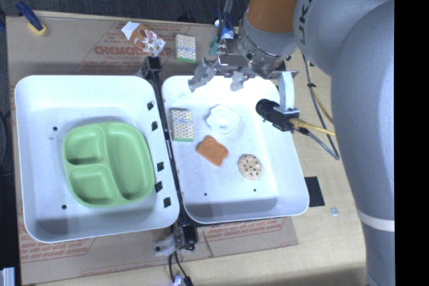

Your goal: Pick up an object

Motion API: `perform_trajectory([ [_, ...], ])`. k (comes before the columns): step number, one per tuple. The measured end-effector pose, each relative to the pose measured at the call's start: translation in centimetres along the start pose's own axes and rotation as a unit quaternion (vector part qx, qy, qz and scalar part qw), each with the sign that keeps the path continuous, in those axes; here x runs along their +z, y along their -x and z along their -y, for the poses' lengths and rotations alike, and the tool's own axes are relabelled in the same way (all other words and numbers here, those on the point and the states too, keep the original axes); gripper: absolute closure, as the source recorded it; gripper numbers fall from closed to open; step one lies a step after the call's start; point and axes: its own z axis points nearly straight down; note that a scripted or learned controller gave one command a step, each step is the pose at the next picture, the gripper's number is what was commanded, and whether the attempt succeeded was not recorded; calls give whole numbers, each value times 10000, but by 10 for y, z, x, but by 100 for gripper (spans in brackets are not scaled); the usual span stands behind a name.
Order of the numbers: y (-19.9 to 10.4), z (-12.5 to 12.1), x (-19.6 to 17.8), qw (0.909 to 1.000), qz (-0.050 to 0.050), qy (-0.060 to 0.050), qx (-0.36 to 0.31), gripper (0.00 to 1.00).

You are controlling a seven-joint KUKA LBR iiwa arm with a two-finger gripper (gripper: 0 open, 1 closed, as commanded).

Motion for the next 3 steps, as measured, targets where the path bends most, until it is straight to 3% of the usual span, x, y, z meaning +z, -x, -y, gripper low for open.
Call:
perform_trajectory([
  [1, 41, -41, -26, 10000, 1, -2, 12, 0],
  [2, 110, -45, 69, 10000, -2, -32, 18, 0],
  [3, 68, -48, 190, 10000, -1, 13, 9, 0],
])
